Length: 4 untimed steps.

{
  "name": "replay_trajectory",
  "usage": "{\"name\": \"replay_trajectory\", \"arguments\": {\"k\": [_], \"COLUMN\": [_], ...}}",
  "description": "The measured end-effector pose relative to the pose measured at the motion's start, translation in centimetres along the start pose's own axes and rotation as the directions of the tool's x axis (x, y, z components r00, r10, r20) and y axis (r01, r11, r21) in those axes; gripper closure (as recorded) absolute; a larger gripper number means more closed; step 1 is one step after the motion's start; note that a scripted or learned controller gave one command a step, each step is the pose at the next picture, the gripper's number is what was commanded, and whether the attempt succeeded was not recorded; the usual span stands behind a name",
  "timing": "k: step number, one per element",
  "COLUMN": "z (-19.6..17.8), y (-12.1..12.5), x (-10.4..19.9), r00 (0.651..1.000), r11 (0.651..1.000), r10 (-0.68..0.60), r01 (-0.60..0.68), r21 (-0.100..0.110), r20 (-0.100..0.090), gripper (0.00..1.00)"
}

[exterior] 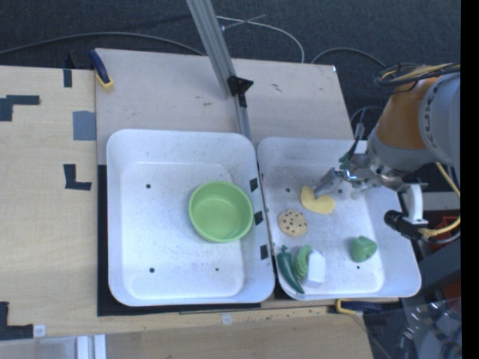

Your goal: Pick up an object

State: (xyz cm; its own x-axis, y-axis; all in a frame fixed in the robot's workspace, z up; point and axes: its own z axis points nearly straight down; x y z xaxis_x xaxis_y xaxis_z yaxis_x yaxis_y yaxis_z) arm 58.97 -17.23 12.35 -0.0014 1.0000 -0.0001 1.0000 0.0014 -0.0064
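My gripper (329, 185) hangs low over the right bin (389, 279), reaching in from the right under the grey wrist with its orange band. Its tip is right at the upper edge of a flat yellow piece (319, 202); whether it touches is unclear. A round speckled cookie (292, 223) lies just below and to the left of the yellow piece. A small green lump (363, 249) rests toward the bin's right side. In the front left corner lie a dark green vegetable (287, 269), a light green item (301, 260) and a white block (316, 268).
The left bin (127, 200) holds a green bowl (221, 212) near its right wall. A slanted metal pole (217, 43) runs down to the gap between the bins. A blue and yellow clamp (101, 69) lies on the bench at the back left. Cables trail behind.
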Motion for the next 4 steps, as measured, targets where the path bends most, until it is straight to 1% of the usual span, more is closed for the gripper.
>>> {"name": "replay_trajectory", "arguments": {"k": [1,2,3,4], "z": [-1.3,-7.5,-12.1,-12.6], "y": [0.1,-0.3,-0.2,-0.3], "x": [0.1,0.3,0.4,5.5], "r00": [1.000,1.000,1.000,1.000], "r11": [1.000,1.000,1.000,1.000], "r10": [-0.002,-0.001,0.000,-0.005], "r01": [0.002,0.001,0.000,0.005], "r21": [-0.004,-0.011,-0.011,-0.006], "r20": [0.000,0.001,0.001,-0.002], "gripper": [1.00,1.00,1.00,1.00]}}
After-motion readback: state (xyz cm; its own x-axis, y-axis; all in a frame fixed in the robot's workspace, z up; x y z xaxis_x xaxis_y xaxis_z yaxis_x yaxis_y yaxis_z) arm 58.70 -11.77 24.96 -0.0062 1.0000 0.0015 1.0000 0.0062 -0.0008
